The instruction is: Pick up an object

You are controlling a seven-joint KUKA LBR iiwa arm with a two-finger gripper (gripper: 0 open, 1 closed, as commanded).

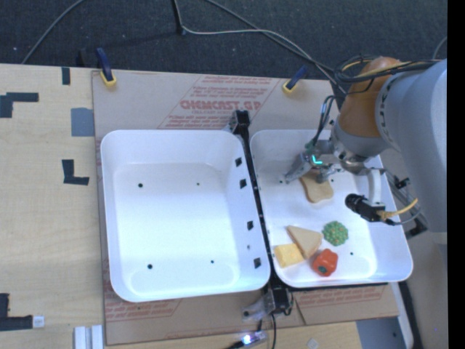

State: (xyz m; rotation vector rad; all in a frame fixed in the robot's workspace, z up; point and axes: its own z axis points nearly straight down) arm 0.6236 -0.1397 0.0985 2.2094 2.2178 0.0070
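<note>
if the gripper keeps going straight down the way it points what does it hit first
Most likely the tan bread slice directly under the gripper in the right bin, though depth is hard to judge here.

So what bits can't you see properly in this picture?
- The claw: its tips are too small and dark in the camera view to tell their state.
- The tan bread-shaped slice: its top edge sits under the claw, so contact is unclear.
- The yellow cheese block: partly tucked under the beige wedge.
- The grey arm: cut off by the right edge.
</note>
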